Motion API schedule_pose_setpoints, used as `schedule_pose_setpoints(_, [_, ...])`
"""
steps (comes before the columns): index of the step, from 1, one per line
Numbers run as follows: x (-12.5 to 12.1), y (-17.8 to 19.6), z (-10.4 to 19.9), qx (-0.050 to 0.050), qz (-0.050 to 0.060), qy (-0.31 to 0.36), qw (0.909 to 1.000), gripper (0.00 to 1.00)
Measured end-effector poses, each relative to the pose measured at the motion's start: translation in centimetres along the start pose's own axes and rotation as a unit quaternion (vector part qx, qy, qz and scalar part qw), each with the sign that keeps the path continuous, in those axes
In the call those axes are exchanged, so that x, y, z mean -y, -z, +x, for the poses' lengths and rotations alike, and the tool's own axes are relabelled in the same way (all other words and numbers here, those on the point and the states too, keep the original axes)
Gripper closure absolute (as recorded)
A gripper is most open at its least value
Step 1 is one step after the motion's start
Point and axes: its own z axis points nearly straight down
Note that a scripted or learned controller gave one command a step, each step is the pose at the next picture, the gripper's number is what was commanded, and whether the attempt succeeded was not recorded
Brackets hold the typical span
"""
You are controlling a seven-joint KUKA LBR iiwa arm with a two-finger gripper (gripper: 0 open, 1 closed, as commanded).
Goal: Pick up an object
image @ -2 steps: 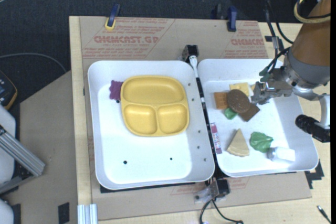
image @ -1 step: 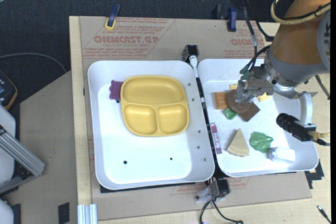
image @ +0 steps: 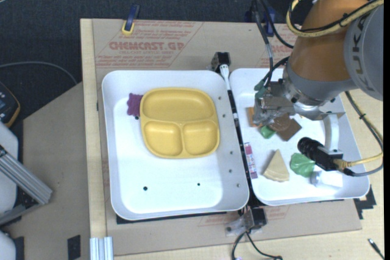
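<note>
Hanging low over the right bin (image: 347,192), the gripper (image: 268,114) stood at that bin's upper left quarter, near the wall shared with the left bin (image: 122,179). Its state could not be told; the wrist housing and the arm's grey body covered most of it from above.

Candidate objects lay close beneath. A brown flat piece (image: 286,126) rested just below and to the right of the gripper, partly overlapped by it, with its long axis running slantwise up-left to down-right. A small green item (image: 267,130) sat directly under the gripper's lower edge, touching or nearly touching the brown piece. A tan wedge (image: 277,167) lay further down the bin, well apart, and a second green object (image: 301,164) sat beside it to the right.

Judgement: the brown piece and small green item were nearest, essentially straight below, so the coming move called for descent rather than travel. The left bin held a yellow divided plate (image: 180,122) and a purple object (image: 133,105), both remote.
</note>
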Motion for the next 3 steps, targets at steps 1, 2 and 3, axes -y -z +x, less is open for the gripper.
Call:
schedule_pose_setpoints(1, [-0.1,-0.2,5.2,0.000,-0.001,0.000,1.0000,1.00])
schedule_pose_setpoints(2, [0.7,-2.3,6.5,0.001,0.001,-0.002,1.0000,1.00])
schedule_pose_setpoints(3, [0.2,-0.4,5.9,0.002,-0.003,-0.003,1.0000,1.00])
